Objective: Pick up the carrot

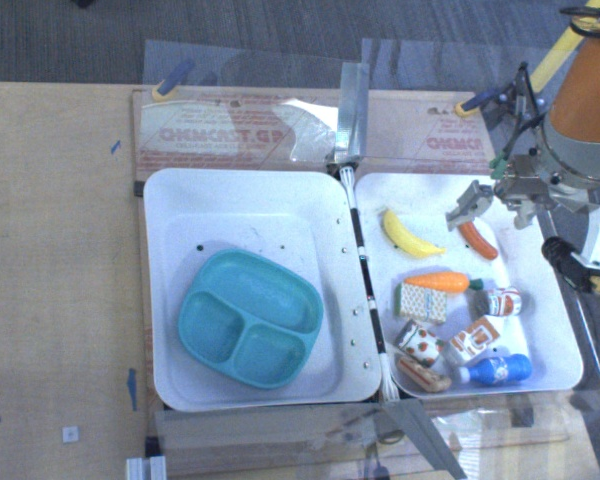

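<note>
Here's the arm reaching in from the right, grey with its orange band, and the pincer hangs over the far right part of the right bin. One finger splays out to the left and the other sits to the right, spread apart with nothing between them, so that pincer is released.

The carrot, orange with a green tip at its right end, lies on its side near the middle of the right bin, apart from the pincer and nearer the front edge. Just beyond it, toward the far edge, sits a yellow banana. A red sausage lies right under the pincer's reach, close to the left finger.

Touching the carrot's front side is a checkered cracker. Crowded toward the front right corner: a small can, a little carton, a blue bottle and a hot dog.

Over in the left bin, a teal divided plate lies toward the front.
</note>
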Available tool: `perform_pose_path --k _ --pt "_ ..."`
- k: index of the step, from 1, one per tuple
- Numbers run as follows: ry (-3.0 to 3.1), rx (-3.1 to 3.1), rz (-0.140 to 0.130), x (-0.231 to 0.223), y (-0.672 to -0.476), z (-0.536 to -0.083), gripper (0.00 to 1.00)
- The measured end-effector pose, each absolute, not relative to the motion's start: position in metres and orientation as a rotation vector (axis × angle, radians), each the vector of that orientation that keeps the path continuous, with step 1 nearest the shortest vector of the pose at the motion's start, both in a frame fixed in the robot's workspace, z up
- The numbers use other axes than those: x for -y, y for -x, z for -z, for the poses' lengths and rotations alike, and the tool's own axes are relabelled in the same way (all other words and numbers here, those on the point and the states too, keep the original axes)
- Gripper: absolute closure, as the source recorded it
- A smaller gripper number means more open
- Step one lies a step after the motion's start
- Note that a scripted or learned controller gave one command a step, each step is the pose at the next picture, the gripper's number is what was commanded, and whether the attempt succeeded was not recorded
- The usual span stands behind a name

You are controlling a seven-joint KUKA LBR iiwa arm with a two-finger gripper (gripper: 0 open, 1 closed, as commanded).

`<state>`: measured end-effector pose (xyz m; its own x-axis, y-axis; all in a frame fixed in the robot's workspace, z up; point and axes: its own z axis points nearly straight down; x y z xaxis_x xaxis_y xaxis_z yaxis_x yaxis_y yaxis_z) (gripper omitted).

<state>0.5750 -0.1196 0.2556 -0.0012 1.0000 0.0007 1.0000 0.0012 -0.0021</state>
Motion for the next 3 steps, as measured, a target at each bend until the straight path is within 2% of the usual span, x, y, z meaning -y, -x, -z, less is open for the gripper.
perform_pose_path --k 1,2,3 --pt "1.791 2.592 0.009 0.116 -0.558 -0.102 0.0" --pt "1.796 2.595 0.018 0.116 -0.56 -0.113 1.0" --pt "1.885 2.515 0.001 0.049 -0.607 -0.185 1.0"
